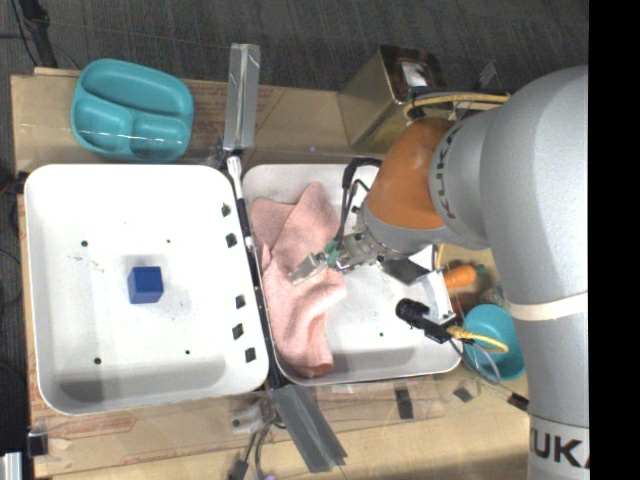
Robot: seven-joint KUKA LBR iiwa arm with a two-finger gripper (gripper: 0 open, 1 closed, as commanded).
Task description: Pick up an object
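A grey KUKA arm with an orange band above its wrist reaches over the right bin, the landmark of this bench scene. Just beside the right bin, on the side away from the arm, sits the left bin, the two white trays touching along a shared edge. A pink cloth lies crumpled inside the right bin, along the wall nearest the left bin, running from the far rim almost to the near one. The gripper is down on the cloth near the middle of the right bin, its slim fingers close together on a fold of the fabric; whether they have pinched it cannot be told. Beyond the far corner of the left bin, well apart from the right bin, rests a teal moulded tray. A teal bowl stands just outside the right bin's arm-side corner. A small blue cube sits alone in the left bin, well apart from the right bin.
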